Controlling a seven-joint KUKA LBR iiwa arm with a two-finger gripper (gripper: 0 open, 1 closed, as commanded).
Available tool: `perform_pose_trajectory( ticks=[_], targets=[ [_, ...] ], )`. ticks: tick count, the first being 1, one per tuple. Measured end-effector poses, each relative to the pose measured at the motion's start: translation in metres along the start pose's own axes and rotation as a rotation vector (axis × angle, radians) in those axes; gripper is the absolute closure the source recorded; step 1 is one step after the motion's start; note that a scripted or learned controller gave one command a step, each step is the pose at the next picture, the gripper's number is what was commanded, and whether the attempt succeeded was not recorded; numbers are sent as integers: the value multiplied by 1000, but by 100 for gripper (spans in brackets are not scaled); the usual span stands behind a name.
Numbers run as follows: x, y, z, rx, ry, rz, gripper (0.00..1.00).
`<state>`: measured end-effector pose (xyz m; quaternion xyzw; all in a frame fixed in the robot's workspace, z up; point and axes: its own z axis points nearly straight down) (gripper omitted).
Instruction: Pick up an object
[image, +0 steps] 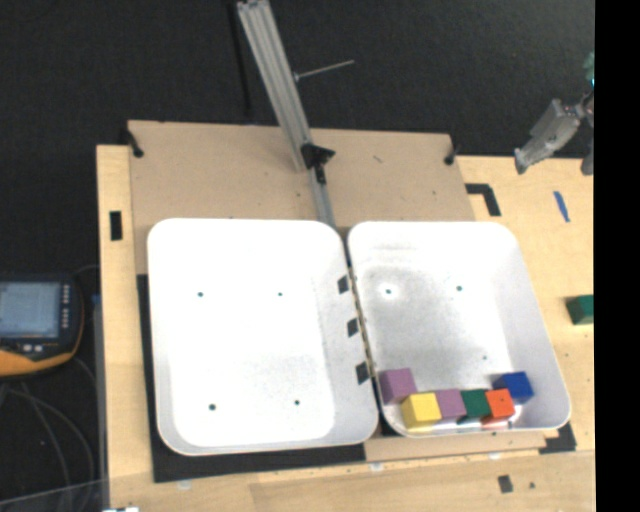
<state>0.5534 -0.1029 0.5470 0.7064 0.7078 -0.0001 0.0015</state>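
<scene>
Even overhead light, white bins (250, 330) slightly overexposed, overall soft focus.

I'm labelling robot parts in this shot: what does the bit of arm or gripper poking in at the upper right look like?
The gripper shows as a pale grey, angular metal piece slanting down to the left against the dark floor, with darker parts behind it and a small teal glint above. It is too small and blurred to show cables or markings.

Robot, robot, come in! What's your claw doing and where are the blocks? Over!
Claw up at far right, off the bins, holding nothing seen. Blocks bunched in right bin's near corner: yellow block, orange block, blue block. Nothing in the way.
</scene>
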Motion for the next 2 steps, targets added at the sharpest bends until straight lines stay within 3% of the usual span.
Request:
perform_pose_trajectory(
  ticks=[1, 2],
  targets=[
    [4, 87, 50, 3, 0, -3, 0],
    [-9, 72, -3, -6, 0, 2, 0]
  ],
)
